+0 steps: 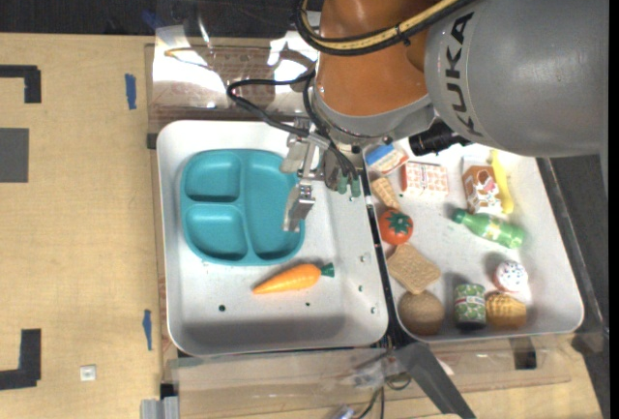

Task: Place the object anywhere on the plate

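Observation:
A teal divided plate (pixel 232 204) lies in the left bin (pixel 193 325), toward its back left. An orange toy carrot (pixel 287 280) with a green stem lies on the bin floor just in front of the plate's right corner, apart from it. My gripper (pixel 314 194) hangs over the plate's right edge, behind the carrot. Its fingers (pixel 297 209) stand open with nothing between them. The orange wrist band and grey arm cover the back of the right bin.
The right bin (pixel 566 296) holds several toy foods: a tomato (pixel 395 226), a cracker (pixel 414 267), a brown round item (pixel 421 309), a small can (pixel 470 303) and a green bottle (pixel 488 228). The wall between the bins (pixel 379 282) runs just right of the gripper.

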Robot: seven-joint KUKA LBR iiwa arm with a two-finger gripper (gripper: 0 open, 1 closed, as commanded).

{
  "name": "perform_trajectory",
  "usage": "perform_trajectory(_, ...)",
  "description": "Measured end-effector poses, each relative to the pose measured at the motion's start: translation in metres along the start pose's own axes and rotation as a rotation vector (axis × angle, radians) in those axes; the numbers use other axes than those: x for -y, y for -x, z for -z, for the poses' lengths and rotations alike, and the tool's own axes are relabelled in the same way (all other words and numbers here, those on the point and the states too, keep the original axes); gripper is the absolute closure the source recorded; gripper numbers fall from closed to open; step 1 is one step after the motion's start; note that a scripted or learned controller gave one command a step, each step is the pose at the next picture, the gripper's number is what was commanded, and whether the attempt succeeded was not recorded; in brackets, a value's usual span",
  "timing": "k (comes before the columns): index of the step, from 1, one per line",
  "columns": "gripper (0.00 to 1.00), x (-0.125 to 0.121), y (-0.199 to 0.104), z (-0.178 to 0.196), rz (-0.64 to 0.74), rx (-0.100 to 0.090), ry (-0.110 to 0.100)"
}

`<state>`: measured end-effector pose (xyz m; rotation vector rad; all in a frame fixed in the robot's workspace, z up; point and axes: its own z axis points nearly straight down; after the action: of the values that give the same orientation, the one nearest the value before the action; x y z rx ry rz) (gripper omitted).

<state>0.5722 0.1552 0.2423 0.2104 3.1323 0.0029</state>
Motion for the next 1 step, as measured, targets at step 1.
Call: perform_trajectory(1,1.0,-0.0014,0.0015,0.0119,0.001,0.007,0.004)
